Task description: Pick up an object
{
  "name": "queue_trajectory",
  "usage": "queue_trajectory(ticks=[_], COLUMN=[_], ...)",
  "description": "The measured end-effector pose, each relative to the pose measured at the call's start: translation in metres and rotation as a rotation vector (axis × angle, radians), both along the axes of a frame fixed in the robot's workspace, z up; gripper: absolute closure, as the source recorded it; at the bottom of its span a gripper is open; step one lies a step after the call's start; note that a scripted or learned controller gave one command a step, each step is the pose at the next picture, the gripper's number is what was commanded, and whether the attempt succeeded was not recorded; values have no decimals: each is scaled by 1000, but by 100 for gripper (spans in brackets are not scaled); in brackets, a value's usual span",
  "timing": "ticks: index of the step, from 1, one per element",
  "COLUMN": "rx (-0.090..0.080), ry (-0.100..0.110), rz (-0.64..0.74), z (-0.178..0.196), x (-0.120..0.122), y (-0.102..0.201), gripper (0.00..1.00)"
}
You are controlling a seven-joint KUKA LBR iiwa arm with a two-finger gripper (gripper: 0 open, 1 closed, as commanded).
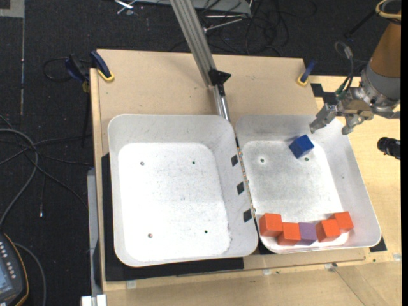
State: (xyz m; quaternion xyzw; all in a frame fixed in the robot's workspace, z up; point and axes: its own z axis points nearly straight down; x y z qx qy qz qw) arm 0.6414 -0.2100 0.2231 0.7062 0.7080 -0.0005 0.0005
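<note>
Blue cube (301,146): far half of right bin (360,190), tilted, alone. Gripper (336,121): above bin's far rim, just beside cube, fingers spread, holding nothing. Risk: a descending finger clips the tilted cube, skidding it away.

Gripper (333,123), fingers spread and holding nothing, hangs above the right bin (363,193) far corner. Blue block (301,146) lies just beside it. Orange and purple blocks (306,229) line the bin's near wall.
</note>
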Motion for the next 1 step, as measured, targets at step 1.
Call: queue_trajectory(ticks=[1], rx=[2], ry=[5], rz=[1], z=[-118], x=[40], y=[21], gripper=[0])
